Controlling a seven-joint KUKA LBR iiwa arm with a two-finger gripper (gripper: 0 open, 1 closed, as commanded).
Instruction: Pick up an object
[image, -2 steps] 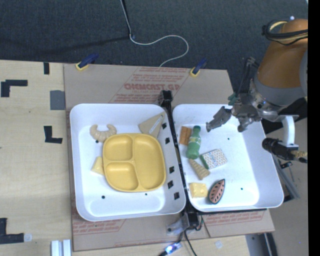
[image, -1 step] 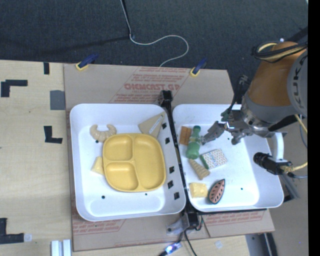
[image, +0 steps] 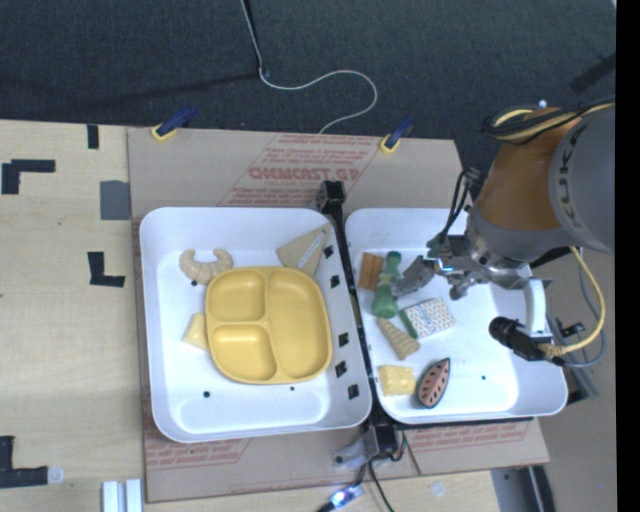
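While the claw (image: 412, 283) hovers at the green bottle's (image: 385, 294) three o'clock, grip unclear, descent comes next.

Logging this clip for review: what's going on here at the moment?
A grey KUKA arm reaches in from the right over the right bin, its gripper low among small items near the green object and the checkered block. Nothing is visibly held. The left bin holds a yellow divided plate and a few pieces beside it.
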